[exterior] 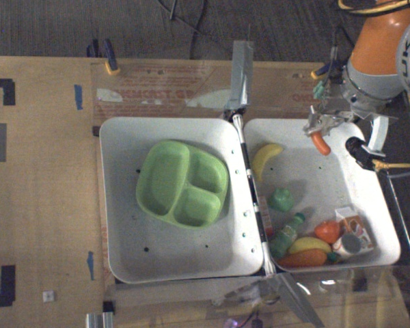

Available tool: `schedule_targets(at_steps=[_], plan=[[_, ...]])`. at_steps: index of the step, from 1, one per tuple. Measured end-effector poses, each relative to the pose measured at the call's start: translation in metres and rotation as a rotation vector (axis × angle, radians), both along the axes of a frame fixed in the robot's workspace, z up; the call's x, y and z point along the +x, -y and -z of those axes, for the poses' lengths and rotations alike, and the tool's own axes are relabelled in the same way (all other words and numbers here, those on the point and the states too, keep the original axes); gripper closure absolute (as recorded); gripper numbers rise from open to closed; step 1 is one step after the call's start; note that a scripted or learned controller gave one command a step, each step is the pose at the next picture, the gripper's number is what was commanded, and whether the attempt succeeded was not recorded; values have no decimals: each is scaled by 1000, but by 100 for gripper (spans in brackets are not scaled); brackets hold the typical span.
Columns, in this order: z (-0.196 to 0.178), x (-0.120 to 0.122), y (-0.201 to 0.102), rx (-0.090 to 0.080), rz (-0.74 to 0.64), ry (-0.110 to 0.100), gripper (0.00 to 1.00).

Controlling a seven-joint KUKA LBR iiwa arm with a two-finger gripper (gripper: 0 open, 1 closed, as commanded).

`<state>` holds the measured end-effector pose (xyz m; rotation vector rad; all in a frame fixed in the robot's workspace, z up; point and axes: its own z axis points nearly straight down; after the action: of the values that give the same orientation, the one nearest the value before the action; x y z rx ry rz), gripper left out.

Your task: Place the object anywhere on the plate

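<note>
Arm point(386, 39) cut off by right edge; pile point(321, 241) items perhaps overlapping.

So the arm point(386, 43) comes in from the top right corner, fat orange band up top and the grey wrist section under it, angled down and to the left. A yellow cable loops over the orange part, and there's a black fitting sticking out on the lower right side of the wrist. The gripper point(319, 137) hangs off the left end, pointing down over the far right corner of the right-hand bin point(369, 203), well above its floor. Its fingers are pinched together on a small orange carrot-looking piece point(320, 144), which pokes out below the tips at a tilt.
</note>
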<state>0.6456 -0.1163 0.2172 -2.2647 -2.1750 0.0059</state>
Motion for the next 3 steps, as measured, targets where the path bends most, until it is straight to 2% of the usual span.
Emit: schedule_targets(at_steps=[1, 2, 3], plan=[[-11, -17, -83, 3, -294, -1, 100], [35, -35, -137, 4, -460, -1, 100], [35, -35, -137, 3, -460, -1, 0]])
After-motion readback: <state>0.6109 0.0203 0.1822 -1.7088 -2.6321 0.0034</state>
